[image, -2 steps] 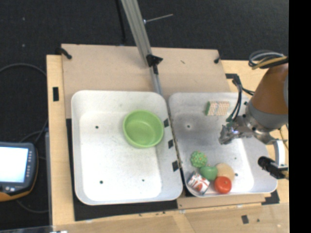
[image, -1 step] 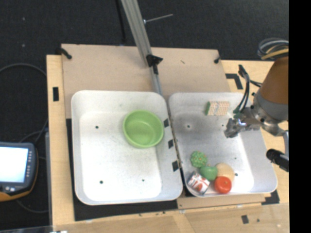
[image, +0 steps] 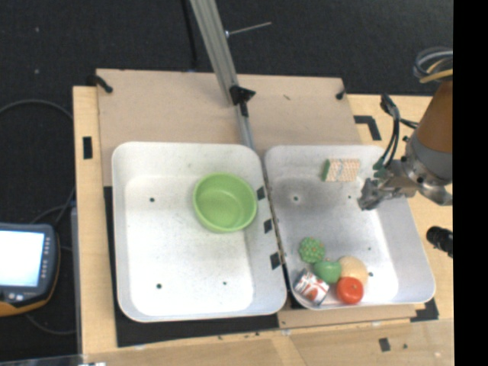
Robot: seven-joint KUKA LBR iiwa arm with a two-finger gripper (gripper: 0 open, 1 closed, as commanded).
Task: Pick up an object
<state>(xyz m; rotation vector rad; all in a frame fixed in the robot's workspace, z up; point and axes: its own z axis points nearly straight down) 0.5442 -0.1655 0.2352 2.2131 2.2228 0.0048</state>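
A cluster of small items, a red ball (image: 350, 290), a cream ball (image: 353, 266), a green piece (image: 328, 271) and a red-and-white can (image: 310, 287), lies well below the gripper (image: 370, 195) in the right bin (image: 396, 242). Whether the jaws are open cannot be told. A speckled sponge (image: 341, 171) sits just up-left; a green bowl (image: 224, 202) far left.

Even, fairly bright light falls from above, so shadows stay soft and short. The two white bins (image: 137, 204) are nearly washed out, while the dark floor (image: 76, 21) loses detail. The frame is low in resolution and slightly soft, with mild grain throughout.
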